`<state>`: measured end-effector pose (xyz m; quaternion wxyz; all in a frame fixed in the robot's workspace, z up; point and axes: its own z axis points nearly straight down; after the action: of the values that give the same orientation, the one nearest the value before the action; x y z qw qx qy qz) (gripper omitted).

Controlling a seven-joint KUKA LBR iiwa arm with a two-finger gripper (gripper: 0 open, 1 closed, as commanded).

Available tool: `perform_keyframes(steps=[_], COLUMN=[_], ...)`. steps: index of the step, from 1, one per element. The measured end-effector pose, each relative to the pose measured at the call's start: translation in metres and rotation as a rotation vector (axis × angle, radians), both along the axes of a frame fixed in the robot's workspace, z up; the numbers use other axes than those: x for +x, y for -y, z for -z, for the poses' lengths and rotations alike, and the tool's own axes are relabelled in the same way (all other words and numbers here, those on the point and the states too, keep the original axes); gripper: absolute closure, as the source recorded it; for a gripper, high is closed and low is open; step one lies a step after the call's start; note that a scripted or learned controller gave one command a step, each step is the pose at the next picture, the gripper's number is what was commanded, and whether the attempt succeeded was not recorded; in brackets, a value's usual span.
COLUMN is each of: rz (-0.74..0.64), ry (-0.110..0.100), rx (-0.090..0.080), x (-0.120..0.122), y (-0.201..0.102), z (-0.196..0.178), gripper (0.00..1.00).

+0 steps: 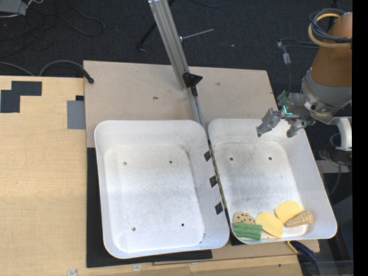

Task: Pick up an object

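**A:** What's the plan for this pick?

**B:** All the objects sit bunched in the near corner of the right bin [299,154]: two yellow pieces [280,217], a green piece [248,230], a brown spotted disc [244,218], and a tan cone [300,218]. They touch or overlap, so I'd target the tan cone at the cluster's outer edge and come straight down, fingers straddling its short axis, clear of the bin wall.

**A:** Arm pose?

**B:** The gripper [282,123] hangs over the far rim of the right bin, well apart from the cluster. Fingers are spread with nothing between them. Wrist is roughly vertical, orange band above it. The left bin [149,188] isn't in play.
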<state>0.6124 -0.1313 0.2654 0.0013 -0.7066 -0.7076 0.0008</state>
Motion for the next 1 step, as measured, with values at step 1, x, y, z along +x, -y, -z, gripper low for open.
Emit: perform_keyframes(steps=[1], rz=[0.001], ry=[-0.006], rx=[0.001], x=[-0.0093], y=[-0.004], z=[0.06], gripper=[0.0])
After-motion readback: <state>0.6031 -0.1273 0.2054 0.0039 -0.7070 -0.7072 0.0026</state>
